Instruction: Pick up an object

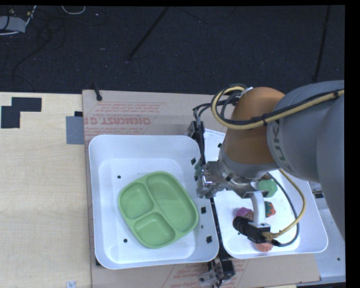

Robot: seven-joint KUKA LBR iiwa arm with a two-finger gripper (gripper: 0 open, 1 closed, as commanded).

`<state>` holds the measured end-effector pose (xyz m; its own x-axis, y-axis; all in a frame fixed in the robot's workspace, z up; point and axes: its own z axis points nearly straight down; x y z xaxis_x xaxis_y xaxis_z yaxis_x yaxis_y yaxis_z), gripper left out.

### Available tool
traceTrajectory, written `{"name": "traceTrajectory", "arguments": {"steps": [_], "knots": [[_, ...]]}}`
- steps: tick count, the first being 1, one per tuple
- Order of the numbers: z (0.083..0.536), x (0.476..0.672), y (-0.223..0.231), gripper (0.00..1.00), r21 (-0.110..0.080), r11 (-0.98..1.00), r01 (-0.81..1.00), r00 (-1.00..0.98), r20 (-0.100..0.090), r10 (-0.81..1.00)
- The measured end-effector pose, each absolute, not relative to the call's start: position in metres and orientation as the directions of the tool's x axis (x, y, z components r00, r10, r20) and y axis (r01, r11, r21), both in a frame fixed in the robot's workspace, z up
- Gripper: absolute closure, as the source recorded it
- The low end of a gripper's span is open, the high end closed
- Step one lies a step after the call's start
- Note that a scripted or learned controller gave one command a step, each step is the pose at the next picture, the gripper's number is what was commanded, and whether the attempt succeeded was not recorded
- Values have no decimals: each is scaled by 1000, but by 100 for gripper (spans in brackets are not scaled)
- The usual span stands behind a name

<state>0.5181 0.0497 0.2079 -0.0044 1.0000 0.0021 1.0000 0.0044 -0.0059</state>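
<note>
— Green plate (159, 209) in the left bin (107, 169), view-left of the pincer (209, 184)?
— Yes. Right bin (315, 239), to the pincer's view-right: pink object (243, 212), red object (271, 209), green object (269, 187). Its grip: cannot tell.

A shallow white plastic bin (140, 153) sits on the left half of a brown printed cardboard sheet (124, 119), and a light-green moulded plate (159, 209) with three compartments lies flat in it, turned at a slant. A second white bin (316, 226) stands just beside it on the right. The cardboard rests on a pale wooden bench (39, 197) that carries flat marks: a black stepped shape (21, 110) and a grey rectangle (73, 129). Beyond the bench lies dark carpeted floor (185, 50) with loose cables (73, 8) at the top left.
</note>
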Motion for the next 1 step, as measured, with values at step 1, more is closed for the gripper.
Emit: {"name": "traceTrajectory", "arguments": {"steps": [1], "knots": [[224,517,103,100,-3,5,1000,-5,1,1000]]}}
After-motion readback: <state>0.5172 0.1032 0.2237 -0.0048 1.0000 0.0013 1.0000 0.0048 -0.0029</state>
